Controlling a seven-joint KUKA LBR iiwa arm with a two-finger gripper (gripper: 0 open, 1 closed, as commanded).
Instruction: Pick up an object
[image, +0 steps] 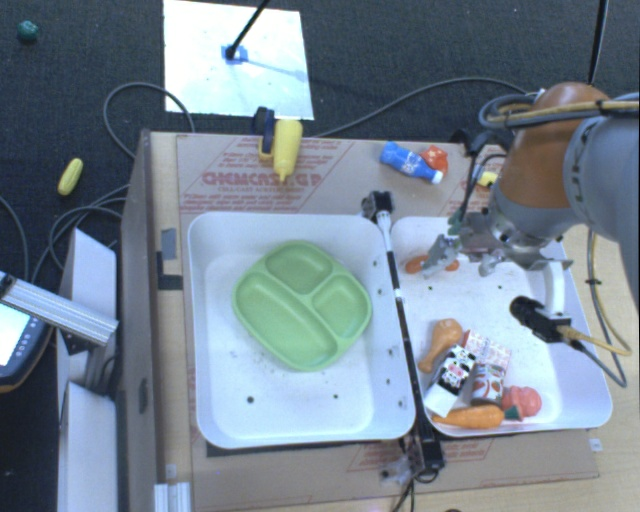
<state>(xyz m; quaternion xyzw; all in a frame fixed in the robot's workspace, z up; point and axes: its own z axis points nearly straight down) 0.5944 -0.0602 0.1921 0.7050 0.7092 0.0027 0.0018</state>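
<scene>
The gripper (443, 258) is seen low over the right bin (590, 385), beside a small orange piece (414, 265) near its far-left corner. How wide the jaws are parted cannot be told. Toys (478, 385) are heaped at the near edge.

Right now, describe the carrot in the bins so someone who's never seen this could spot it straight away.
Look at the right-hand white bin, the one without the green divided plate. A small heap of toys sits in its near corner, and the carrot lies flat along the heap's front edge. It alone is long, orange and tapered, beside a round red piece.
</scene>
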